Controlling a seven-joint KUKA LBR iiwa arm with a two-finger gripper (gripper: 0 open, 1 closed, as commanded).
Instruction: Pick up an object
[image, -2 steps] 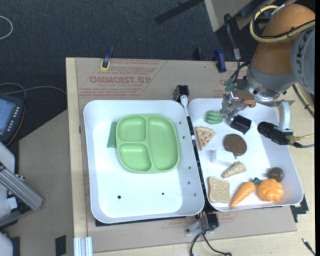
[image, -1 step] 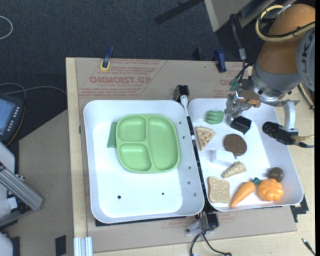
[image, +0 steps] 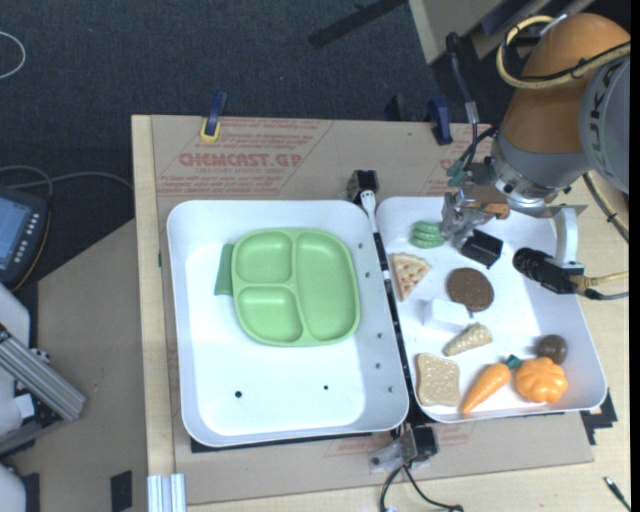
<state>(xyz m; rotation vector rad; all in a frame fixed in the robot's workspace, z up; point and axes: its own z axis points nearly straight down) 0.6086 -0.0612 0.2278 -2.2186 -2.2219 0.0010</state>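
1. Two shallow white bins sit side by side on your table (image: 160, 300): the left bin (image: 200, 380) and the right bin (image: 590, 370), touching along a central seam.
2. In the left bin you see a green divided tray (image: 296, 286), lying flat toward the bin's upper half, with three compartments.
3. Taking that green tray as your landmark, the arm (image: 560, 90) comes in from the far upper right, its orange band above the grey wrist.
4. The claw (image: 462, 215) hangs over the upper part of the right bin, to the right of the tray; you cannot tell from this view whether it is released or clenched.
5. Just left of the claw lies a small green ridged object (image: 427, 235), the nearest piece to it.
6. Right of the tray, across the seam, you find a triangular pizza slice (image: 408, 272), then a round brown cookie (image: 469, 288) farther right.
7. Below those, a white block (image: 444, 312) and a pale wedge (image: 468, 340) lie close together.
8. Lower right of the tray, a slice of bread (image: 437, 379), a carrot (image: 485, 387), an orange pumpkin (image: 541, 380) and a small brown ball (image: 551, 348) line the bin's near edge.
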